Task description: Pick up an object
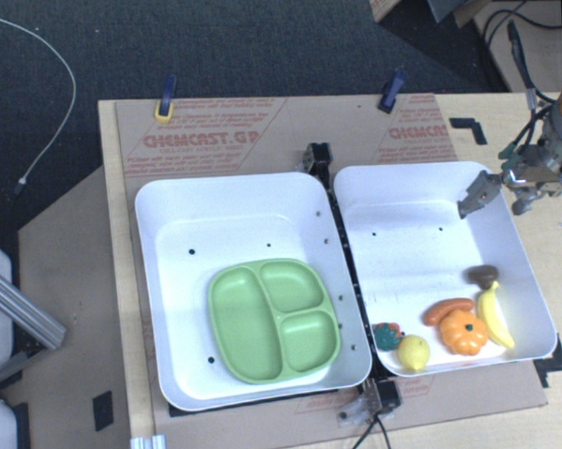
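gripper (498,191) hangs at the upper right edge of the right bin (401,189), around two o'clock from that bin's middle, with nothing between its fingers. one dark finger (477,194) juts out toward eight o'clock over the bin's back corner, and the other sits close to the wrist at the frame's right; they look to stand apart, though the slant makes the gap hard to read.

every pickable thing lies in a cluster at the bin's near end, at about six o'clock from the pincer and well apart from it. nearest is a small brown piece (482,276), then a banana (493,317) just below it, its long axis running roughly twelve to six and bowed along the right wall. beside the banana to nine o'clock sit an orange pumpkin-like fruit (465,334) and a reddish sausage shape (447,309) touching its top. a lemon (414,353) and a small teal-and-red toy (387,335) lie further toward eight o'clock, near the divider.

left bin (168,225) bears a green divided plate (272,318), well off at eight o'clock.

judging by this, the coming move is a travel toward six o'clock, then a descent, with the banana's axis best crossed, not followed.
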Controlling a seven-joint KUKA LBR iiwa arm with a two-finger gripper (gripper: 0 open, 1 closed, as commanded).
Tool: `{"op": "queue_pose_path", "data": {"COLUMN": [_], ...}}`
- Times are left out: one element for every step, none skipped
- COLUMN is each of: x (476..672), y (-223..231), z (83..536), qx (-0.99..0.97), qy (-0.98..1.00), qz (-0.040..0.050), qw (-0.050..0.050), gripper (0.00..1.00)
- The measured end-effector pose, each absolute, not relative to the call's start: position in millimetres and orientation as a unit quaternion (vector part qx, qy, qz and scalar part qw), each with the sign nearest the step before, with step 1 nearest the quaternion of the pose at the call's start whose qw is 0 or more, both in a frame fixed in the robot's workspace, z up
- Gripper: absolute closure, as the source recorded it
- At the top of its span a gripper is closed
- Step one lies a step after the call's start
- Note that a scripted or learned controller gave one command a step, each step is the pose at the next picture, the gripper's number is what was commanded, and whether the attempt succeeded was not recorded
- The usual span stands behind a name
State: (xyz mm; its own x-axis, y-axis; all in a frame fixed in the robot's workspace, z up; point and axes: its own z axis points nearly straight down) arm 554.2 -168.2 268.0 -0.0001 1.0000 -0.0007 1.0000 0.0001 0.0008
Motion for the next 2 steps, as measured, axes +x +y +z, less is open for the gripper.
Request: {"op": "queue_pose_path", "data": {"x": [556.3, 549.7], "y": [-176, -177], "z": [221, 159], "qx": [0.708, 0.708], "qy": [0.707, 0.707], "qz": [-0.0016, -0.0018], "qw": [-0.003, -0.004], "gripper": [0.0, 0.0]}}
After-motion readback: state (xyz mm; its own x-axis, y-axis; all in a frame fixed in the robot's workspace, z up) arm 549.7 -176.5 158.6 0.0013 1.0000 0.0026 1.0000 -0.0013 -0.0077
